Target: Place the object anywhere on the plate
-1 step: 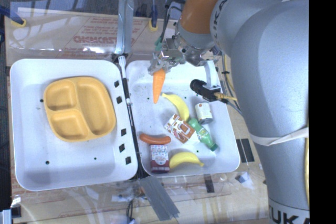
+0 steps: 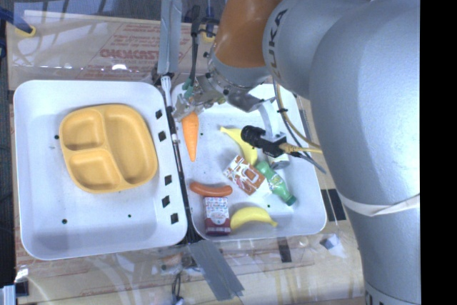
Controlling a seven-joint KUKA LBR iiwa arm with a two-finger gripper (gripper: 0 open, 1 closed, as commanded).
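One fixed camera above the bench [image 2: 107, 39]; looks down aslant on both bins [image 2: 36, 225]; arm [image 2: 357, 82] looms near at right.

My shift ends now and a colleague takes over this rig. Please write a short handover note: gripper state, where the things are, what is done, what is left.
Gripper: low over the top left corner of the right bin, right at the top end of the carrot. Whether it grips the carrot cannot be told.
Things: the yellow plate lies in the left bin, nothing on it. The carrot, sausage, two bananas, green bottle and ketchup bottle lie in the right bin.
Done: nothing placed yet.
Left: lift one object, carry it over, set it on the plate.
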